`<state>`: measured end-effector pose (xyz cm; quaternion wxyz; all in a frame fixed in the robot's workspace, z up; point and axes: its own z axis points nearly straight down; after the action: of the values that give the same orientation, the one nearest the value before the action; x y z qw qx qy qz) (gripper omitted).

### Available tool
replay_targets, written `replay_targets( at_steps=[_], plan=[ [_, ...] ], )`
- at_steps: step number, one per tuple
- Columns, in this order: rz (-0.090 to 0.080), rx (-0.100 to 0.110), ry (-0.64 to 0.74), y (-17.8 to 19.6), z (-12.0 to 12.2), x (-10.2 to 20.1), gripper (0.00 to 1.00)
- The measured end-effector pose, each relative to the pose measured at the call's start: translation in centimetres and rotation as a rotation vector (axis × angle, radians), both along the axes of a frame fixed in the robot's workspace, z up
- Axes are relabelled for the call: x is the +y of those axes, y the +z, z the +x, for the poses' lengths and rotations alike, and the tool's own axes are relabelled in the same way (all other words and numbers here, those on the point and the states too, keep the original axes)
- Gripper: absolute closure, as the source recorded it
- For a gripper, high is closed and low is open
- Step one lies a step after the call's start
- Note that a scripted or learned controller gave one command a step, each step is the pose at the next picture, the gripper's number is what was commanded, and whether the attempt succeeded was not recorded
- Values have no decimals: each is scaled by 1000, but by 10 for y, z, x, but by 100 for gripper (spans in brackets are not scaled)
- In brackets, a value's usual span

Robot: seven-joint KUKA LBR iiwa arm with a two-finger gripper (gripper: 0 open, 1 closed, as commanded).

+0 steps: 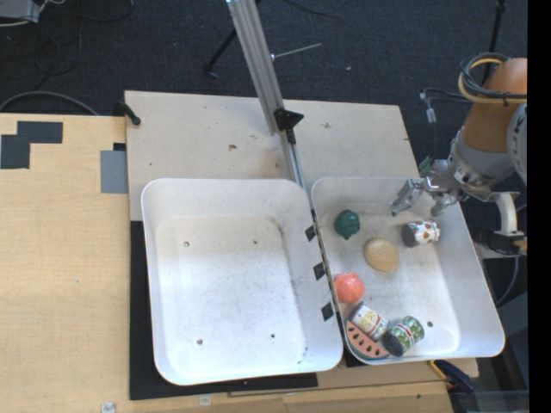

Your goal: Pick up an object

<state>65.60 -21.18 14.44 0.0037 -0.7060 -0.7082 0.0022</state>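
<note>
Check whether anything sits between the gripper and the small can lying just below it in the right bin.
Nothing visible does. The gripper hangs over the right bin near its far edge, and the small can lies just below it with bare bin floor between. The tan ball lies beyond the can.

grey arm with an orange band, looped cables up top, and a small metal two-finger gripper

Arm reaches in from right, orange band up top. Gripper over right bin, far edge, fingers spread, nothing between them. Small can just below it. Green lump, tan disc mid-bin. Red ball by divider. Two more cans and melon slice at near edge. Left bin alongside.
</note>
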Motion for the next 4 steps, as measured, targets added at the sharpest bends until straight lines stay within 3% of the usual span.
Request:
replay_targets(
  at_steps=[1, 2, 4],
  plan=[
    [0, -1, 2, -54, -1, 2, 0],
    [-2, -7, 4, -40, 1, 1, 100],
    [-4, -12, -3, 67, -3, 2, 100]
  ],
)
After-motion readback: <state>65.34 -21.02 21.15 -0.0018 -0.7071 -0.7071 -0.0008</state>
